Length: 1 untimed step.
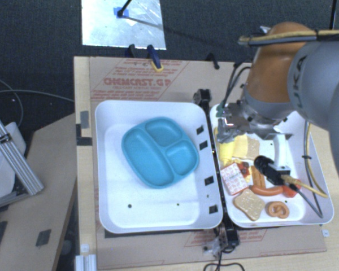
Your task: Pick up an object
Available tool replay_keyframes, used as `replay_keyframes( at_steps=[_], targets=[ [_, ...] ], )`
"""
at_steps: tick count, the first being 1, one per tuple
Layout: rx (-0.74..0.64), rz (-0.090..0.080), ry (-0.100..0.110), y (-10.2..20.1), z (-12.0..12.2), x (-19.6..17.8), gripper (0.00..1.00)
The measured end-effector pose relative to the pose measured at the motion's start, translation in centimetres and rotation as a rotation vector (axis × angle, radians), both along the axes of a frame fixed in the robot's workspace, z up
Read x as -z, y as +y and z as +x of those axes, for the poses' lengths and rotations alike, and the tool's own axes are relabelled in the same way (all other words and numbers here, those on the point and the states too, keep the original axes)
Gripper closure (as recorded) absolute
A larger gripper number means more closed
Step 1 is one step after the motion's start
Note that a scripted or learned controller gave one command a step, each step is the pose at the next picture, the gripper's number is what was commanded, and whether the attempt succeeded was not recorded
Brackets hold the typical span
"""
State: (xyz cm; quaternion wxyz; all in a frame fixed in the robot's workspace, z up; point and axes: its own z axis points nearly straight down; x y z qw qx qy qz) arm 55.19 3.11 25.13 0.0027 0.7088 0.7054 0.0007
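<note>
The grey arm [322, 78] reaches in from the right, orange band up top, its gripper [229, 126] pointing downward.

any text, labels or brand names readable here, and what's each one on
"CHEMCAST" in red, reading about like that, on the cardboard sheet under the bins; the letters after it are too blurred.
A smaller red line beneath it: too blurred to read.
Grey letters on the arm: partly cut off, unreadable.

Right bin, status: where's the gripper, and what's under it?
Gripper low over right bin's far left corner, nothing seen held. Yellow pieces just below it. Toast, sausage, pretzel crowd near end. Blue tray alone in left bin.
</note>
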Motion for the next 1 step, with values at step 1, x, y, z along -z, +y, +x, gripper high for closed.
replay_keyframes(
  at_steps=[1],
  targets=[
    [-0.001,0.002,0.009,-3.34,-4.36,3.69,1.0]
  ],
)
